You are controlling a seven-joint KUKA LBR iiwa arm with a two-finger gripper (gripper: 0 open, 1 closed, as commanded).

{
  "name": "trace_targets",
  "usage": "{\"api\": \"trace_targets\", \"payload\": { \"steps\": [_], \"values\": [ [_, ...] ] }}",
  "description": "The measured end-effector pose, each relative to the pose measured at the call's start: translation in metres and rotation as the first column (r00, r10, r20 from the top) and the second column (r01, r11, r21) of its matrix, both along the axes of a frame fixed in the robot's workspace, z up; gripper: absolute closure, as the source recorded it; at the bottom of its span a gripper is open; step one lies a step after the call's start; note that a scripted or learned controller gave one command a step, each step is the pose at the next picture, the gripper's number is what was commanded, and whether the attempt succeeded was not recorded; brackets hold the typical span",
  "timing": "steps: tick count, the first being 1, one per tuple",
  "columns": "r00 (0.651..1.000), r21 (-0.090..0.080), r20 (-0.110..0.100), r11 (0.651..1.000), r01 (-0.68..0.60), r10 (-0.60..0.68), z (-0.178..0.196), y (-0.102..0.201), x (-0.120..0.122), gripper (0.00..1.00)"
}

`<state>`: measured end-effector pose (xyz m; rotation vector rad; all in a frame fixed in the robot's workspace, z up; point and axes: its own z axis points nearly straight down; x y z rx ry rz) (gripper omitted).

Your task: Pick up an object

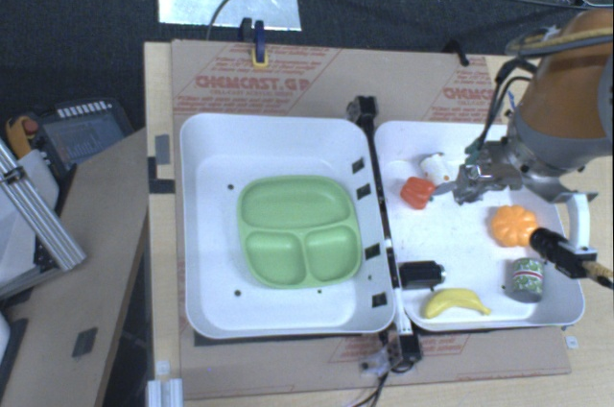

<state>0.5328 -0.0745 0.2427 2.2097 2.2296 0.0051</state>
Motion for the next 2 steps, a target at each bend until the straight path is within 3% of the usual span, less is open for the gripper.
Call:
{"api": "trace_targets", "payload": {
  "steps": [2],
  "values": [
    [1.0,0.001,-0.001,1.0,0.0,0.0,-0.012,0.098,0.06,1.0]
  ]
}}
